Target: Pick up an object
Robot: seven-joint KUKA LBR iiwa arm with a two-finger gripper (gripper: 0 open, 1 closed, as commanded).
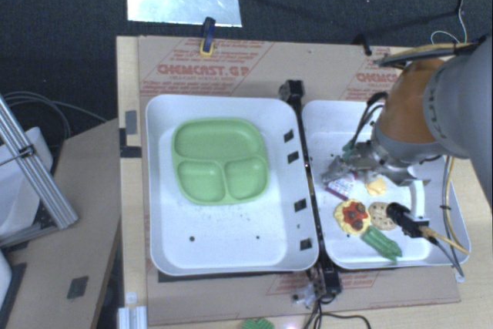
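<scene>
Where bench (231, 58) brown: dk carpet (62, 11) round.

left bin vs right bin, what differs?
The left bin holds a green divided tray; the right bin holds small toy items, including a green piece. The gripper is down in the right bin, not the left bin. Both are shallow and white.
</scene>
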